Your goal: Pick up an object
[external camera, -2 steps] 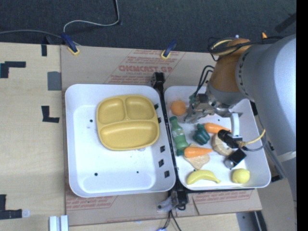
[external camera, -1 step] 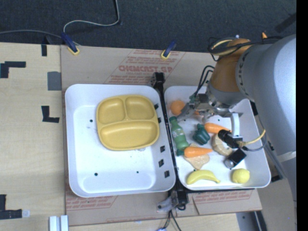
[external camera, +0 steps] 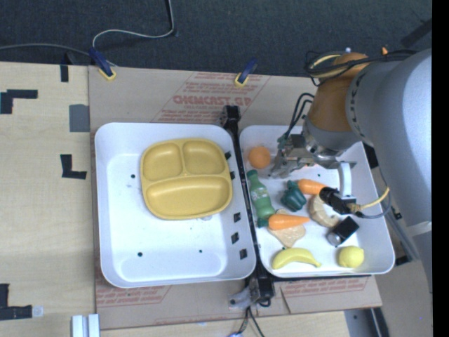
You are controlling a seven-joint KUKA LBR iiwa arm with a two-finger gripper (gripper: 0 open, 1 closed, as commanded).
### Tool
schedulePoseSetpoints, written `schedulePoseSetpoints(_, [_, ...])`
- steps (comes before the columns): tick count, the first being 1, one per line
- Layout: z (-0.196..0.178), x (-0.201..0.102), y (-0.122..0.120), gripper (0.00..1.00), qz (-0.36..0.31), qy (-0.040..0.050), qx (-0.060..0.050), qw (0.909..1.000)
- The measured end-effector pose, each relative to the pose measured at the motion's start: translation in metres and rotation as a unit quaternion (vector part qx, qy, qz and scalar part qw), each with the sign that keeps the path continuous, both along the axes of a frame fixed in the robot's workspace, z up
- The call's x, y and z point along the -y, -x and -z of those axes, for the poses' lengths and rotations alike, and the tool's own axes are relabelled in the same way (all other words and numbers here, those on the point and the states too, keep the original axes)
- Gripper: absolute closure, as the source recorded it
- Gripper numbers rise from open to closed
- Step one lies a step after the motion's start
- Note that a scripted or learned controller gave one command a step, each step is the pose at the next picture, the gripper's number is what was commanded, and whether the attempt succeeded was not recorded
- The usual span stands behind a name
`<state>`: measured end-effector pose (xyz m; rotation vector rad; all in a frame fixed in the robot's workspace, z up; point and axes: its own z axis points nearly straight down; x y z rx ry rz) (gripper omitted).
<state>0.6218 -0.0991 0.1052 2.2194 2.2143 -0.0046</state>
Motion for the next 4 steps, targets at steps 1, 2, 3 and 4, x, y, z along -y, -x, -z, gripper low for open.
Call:
schedulePoseSetpoints(1, [0.0, 0.0, 0.0, 0.0, 0.0, 0.0, 0.0, 1.0])
schedulePoseSetpoints(2, [0.02, -0.005, -0.032, 0.0, -0.001, -0.0035, -0.005, 1.0])
schedulePoseSetpoints(3, [0.01, -0.004, -0.032, 1.0, -0.002, -0.0022, -0.004, 1.0])
schedulePoseSetpoints(4, [-0.107, -0.031, 0.013, 1.0, -0.002, -0.0033, -0.001, 1.0])
